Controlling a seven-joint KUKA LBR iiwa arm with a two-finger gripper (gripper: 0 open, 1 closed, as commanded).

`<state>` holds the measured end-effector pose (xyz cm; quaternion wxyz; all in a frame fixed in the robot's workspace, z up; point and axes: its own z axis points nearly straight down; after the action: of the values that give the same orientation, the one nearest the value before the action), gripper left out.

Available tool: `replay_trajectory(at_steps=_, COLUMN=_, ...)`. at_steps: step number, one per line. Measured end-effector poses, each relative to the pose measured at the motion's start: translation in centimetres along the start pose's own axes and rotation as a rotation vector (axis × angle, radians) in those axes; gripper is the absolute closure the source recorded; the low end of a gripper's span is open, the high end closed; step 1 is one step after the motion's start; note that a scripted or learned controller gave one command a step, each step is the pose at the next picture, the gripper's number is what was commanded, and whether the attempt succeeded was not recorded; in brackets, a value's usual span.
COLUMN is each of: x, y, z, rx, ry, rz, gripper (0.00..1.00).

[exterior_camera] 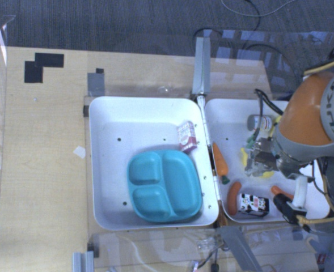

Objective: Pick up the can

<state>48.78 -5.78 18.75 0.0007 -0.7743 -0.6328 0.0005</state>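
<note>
A small can point(256, 121) lies on its side near the back of the right bin point(230, 113), its silvery end facing left. My gripper point(259, 158) hangs low in the same bin, just in front of the can and apart from it. It is over some yellow pieces point(247, 153). The grey and orange arm point(305, 118) covers the right part of this bin.
An orange carrot point(219, 159), a brownish sausage point(233, 195) and a black box point(252, 204) lie in the right bin's front left. The left bin point(113, 123) holds a blue divided plate point(164, 185) and a red-and-white packet point(186, 136) against its right wall.
</note>
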Motion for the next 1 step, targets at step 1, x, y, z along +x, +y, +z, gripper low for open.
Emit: replay_trajectory(at_steps=1, x=-4.39, y=6.38, z=-6.35, rx=-0.003, ry=-0.002, rz=-0.018, gripper=1.00)
